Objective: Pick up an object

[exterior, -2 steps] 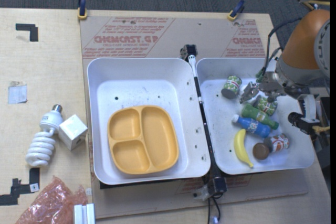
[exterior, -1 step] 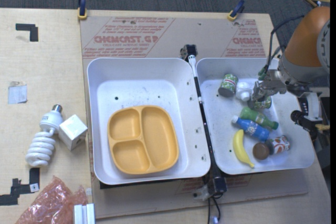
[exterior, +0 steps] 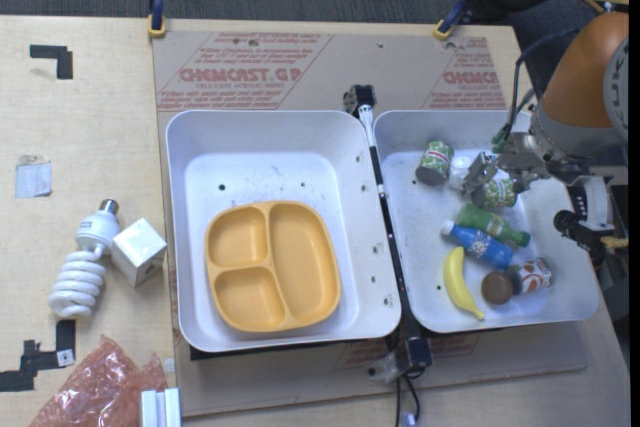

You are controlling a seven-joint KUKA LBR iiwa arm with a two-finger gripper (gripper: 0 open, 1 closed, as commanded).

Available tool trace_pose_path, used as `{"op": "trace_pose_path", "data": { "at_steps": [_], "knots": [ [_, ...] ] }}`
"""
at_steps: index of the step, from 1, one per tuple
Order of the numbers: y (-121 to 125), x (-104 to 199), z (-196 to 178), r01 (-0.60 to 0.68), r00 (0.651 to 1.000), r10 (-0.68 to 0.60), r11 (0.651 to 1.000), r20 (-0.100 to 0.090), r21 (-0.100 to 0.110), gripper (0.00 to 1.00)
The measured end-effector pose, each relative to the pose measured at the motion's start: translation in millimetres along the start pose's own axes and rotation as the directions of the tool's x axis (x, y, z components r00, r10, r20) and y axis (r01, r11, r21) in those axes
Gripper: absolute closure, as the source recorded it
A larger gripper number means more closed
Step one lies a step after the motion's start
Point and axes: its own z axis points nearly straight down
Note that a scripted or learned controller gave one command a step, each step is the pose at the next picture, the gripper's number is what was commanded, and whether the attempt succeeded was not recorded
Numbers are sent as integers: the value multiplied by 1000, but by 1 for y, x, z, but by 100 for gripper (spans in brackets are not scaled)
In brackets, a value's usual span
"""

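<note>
The arm's jaws hang low in the right bin (exterior: 572,307), right over a small green can (exterior: 500,192). I cannot tell if they are wide or clamped (the wrist hides them). The green bottle (exterior: 492,224) lies just below them. Best to come straight down on one thing and squeeze gently.

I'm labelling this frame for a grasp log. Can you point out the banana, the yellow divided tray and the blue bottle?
banana (exterior: 458,283): camera view, middle of its curved body, right bin.
yellow divided tray (exterior: 300,260): camera view, floor of its large compartment, left bin.
blue bottle (exterior: 482,245): camera view, middle of its body, right bin.
</note>
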Motion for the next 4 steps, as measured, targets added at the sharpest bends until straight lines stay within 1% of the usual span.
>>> {"op": "trace_pose_path", "data": {
  "at_steps": [1, 2, 3, 4],
  "knots": [
    [-5, 28, -1, 4, 1000, -4, 1000, -6, 9, 0],
    [6, 18, 23, 3, 1000, -3, 1000, 0, -6, 0],
    [8, 16, 10, 2, 1000, -2, 1000, 4, -13, 100],
    [44, 16, -71, 4, 1000, -4, 1000, -5, 8, 100]
  ]
}}
